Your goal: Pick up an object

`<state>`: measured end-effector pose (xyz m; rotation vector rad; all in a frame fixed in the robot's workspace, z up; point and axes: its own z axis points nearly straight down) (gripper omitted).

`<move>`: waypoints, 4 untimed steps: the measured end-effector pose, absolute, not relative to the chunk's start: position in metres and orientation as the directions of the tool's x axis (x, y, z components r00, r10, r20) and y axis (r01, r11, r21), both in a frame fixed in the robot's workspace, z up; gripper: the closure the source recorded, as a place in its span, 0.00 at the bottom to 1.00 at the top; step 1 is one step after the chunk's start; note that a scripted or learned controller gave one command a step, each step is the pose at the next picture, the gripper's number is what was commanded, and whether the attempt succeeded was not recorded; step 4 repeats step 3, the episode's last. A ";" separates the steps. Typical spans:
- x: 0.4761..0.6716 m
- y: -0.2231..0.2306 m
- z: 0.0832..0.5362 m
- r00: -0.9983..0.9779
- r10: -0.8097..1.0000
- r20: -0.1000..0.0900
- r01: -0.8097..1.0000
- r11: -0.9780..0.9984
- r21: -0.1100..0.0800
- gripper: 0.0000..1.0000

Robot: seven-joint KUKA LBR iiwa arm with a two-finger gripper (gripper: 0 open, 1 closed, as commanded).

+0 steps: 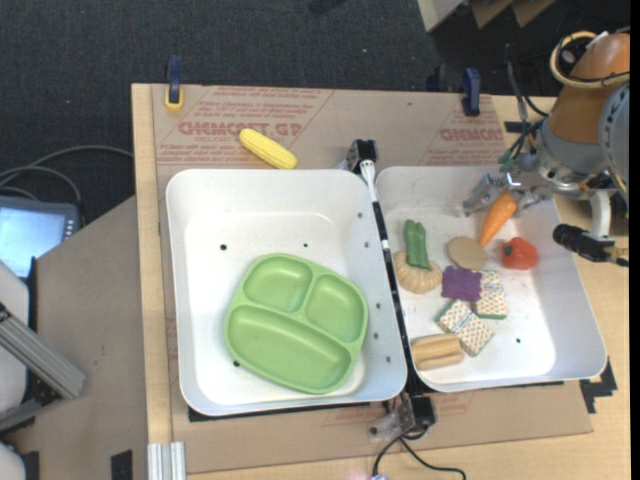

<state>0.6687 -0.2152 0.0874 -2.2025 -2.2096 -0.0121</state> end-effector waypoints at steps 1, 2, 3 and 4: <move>0.669 -0.219 0.098 -0.005 1.000 0.003 1.000 0.005 0.003 1.00; 0.665 -0.110 0.084 -0.007 1.000 0.003 1.000 0.007 -0.013 1.00; 0.614 -0.057 0.192 -0.006 1.000 0.003 1.000 0.006 0.005 1.00; 0.614 -0.057 0.192 -0.006 1.000 0.003 1.000 0.006 0.005 1.00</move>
